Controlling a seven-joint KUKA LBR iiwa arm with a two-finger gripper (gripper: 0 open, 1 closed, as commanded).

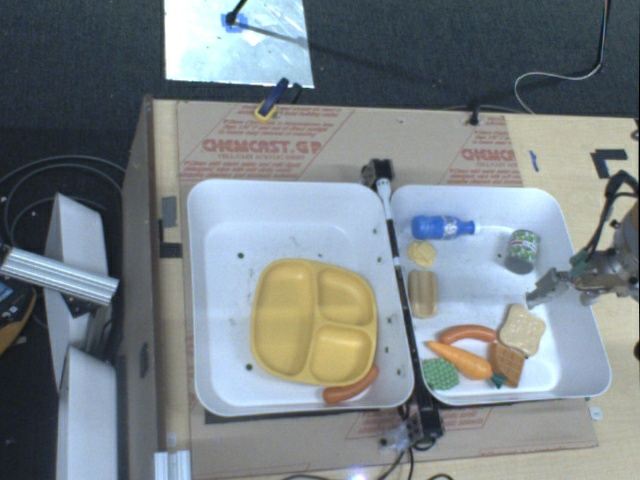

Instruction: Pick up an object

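- Camera view is looking down at a slant on a bench (300, 138) covered in printed brown board, bearing two shallow white bins side by side.
- Left bin (215, 228) is holding a yellow divided tray (312, 320) with three compartments, sitting near the bin's middle.
- A sausage (350, 386) is lying just beside the tray's lower right corner, against the bin's near wall.
- Right bin (560, 228) is holding a scatter of toy food and containers.
- A blue bottle (440, 228) is lying on its side near the bin's far left corner.
- A small yellow round piece (422, 255) is resting just below the bottle, and a tan bread piece (423, 293) is lying below that.
- A green can (521, 249) is sitting toward the bin's right, well apart from the bottle.
- A second sausage (467, 334) and a carrot (461, 358) are lying close together near the bin's front, with a green leafy piece (439, 373) just beside the carrot.
- A slice of toast (521, 329) and a brown cracker (506, 364) are lying at the front right, touching or nearly so.
- The gripper (548, 286) is reaching in from the right edge, hanging over the right bin's right side between the can and the toast.
- Whether its fingers are spread or pressed together cannot be told; nothing is visibly caught between them.
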